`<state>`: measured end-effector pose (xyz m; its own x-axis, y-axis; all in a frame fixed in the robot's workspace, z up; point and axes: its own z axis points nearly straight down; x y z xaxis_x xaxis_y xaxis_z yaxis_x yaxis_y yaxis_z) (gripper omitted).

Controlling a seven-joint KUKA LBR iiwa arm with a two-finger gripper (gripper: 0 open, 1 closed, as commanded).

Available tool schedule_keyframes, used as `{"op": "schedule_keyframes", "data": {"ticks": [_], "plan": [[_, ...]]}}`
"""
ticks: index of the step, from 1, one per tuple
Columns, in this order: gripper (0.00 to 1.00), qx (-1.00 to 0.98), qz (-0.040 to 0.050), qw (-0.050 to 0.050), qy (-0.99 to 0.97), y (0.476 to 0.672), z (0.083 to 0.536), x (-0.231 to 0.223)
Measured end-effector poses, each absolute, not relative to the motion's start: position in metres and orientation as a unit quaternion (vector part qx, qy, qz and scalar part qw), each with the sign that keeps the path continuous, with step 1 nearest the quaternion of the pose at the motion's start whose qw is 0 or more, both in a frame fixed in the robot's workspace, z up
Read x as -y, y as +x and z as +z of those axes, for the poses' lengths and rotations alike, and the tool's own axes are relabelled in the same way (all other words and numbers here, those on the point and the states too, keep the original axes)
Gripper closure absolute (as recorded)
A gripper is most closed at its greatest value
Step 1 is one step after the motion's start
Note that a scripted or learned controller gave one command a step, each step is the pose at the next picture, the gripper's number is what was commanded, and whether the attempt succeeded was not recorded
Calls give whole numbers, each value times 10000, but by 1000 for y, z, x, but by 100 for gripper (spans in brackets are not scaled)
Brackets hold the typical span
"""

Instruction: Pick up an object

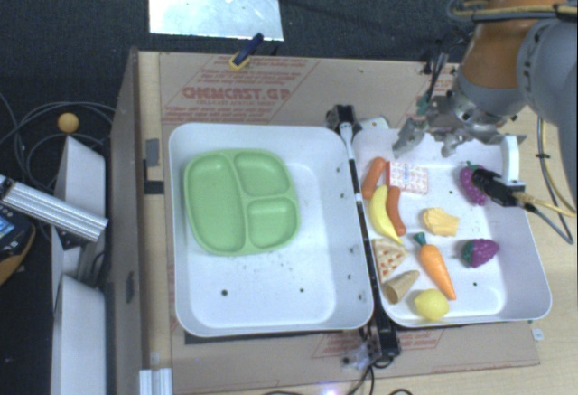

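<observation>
Clutter fills the right bin [533,289], so room to move there is narrow. Taking the banana [386,213] as landmark: a sausage [373,176] lies just above and left of it, a second sausage [396,211] runs touching along its right side, and a red-and-white packet [408,177] lies above and right. A pizza slice [388,256] sits just below the banana, a cone [401,284] and a lemon [431,304] farther below. To the right of the banana come a yellow chip-like piece [440,221] and a carrot [434,265], then a purple berry [480,251] and purple grapes [471,184] well to the right, near the bin's far edge. Bare floor shows in the bin's upper right corner. Left of the banana, across the ridge where the bins meet, the left bin [208,298] holds a green divided tray [241,201] with wide bare floor around it.

The arm [515,50] reaches in from the right, wrist bent downward. The gripper [426,139] hangs above and right of the banana, over the bin's far rim, fingers [403,138] spread apart with nothing between them.
</observation>
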<state>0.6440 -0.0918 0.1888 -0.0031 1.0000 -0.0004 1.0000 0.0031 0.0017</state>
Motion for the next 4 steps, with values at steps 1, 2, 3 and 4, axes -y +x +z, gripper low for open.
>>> {"op": "schedule_keyframes", "data": {"ticks": [1,2,3,4], "plan": [[0,-7083,19,24,7059,595,96,87],[100,-7084,21,23,7058,595,106,87],[0,-7084,20,21,7058,595,106,87],[0,-7074,-2,5,7068,574,84,121]]}}
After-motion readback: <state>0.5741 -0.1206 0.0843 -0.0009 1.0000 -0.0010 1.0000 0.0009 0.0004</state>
